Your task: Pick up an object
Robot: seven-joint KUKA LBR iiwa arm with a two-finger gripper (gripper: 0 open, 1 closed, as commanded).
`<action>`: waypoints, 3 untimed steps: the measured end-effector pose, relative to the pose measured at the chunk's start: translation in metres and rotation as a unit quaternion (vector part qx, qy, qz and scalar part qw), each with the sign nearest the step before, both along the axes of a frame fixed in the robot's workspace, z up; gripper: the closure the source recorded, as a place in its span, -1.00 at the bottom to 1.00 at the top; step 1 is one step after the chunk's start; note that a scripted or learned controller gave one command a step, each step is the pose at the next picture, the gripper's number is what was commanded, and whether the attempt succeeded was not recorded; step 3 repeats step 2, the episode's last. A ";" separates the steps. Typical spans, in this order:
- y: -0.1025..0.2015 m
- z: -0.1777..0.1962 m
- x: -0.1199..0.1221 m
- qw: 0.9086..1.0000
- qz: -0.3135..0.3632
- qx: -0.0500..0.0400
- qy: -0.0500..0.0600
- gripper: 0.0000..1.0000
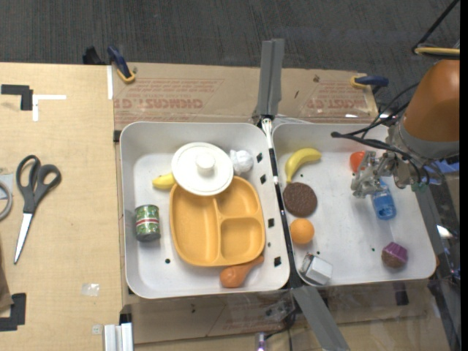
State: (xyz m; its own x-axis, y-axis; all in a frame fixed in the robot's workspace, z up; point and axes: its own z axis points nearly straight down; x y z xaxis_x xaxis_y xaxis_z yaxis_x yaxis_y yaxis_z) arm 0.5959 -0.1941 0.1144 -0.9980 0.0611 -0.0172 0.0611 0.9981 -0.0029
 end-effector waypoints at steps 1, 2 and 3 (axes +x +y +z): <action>0.000 0.000 0.000 1.000 0.000 0.000 0.000 -1.00; -0.028 -0.022 -0.046 1.000 0.003 0.002 0.006 -1.00; -0.028 -0.022 -0.046 1.000 0.003 0.002 0.006 -1.00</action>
